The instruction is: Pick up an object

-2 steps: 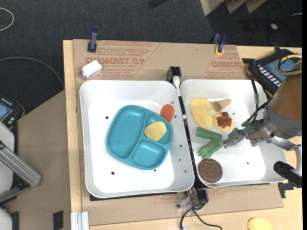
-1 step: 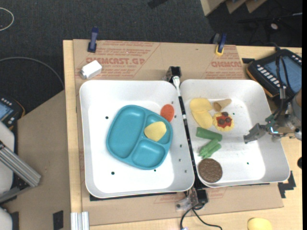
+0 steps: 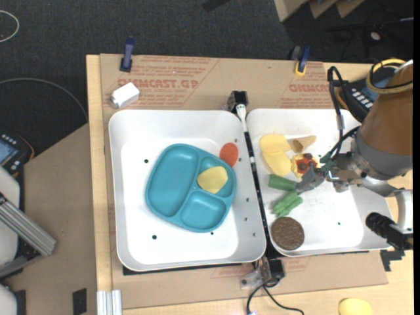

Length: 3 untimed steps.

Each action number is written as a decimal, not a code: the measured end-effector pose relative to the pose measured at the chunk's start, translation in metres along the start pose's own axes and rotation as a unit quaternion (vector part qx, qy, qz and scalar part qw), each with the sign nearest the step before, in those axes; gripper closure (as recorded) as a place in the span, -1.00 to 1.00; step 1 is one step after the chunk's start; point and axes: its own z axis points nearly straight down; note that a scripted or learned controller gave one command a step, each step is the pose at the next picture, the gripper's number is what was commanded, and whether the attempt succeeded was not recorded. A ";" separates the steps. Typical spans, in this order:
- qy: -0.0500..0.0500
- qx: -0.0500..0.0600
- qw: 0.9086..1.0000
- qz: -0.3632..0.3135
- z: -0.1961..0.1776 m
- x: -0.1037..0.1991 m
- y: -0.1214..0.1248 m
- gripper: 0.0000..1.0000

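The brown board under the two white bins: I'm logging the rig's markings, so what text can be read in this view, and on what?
"SIMCAST" (uncertain), red print, twice along the brown board's far edge; the smaller lines beneath are too blurred to read.

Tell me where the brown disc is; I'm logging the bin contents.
The brown disc lies in the right bin, near its front left corner, just below the green pieces.
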 end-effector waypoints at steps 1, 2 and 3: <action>0.000 0.005 1.000 0.004 0.070 -0.003 -0.002 -1.00; -0.001 0.002 1.000 0.005 0.134 -0.053 -0.002 -1.00; -0.003 -0.003 1.000 0.003 0.130 -0.102 0.049 -1.00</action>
